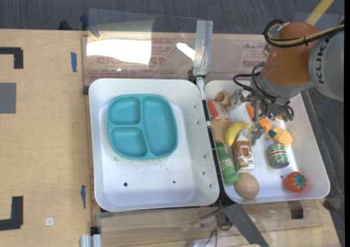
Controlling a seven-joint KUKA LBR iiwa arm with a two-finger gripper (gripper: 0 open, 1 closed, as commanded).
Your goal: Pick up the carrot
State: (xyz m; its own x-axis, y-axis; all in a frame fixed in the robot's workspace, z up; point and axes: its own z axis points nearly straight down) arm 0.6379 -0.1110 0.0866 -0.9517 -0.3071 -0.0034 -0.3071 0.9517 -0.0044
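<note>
- I see the shallow white plastic right bin (314, 147) crowded with toy food.
- The grey metal two-finger gripper (261, 123) hangs over that bin's far half; I cannot tell its opening.
- The small orange plastic carrot (250, 110) lies just beside the gripper, in the bin.

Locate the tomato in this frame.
The tomato lies in the near right corner of the right bin, just below the green can.
</note>
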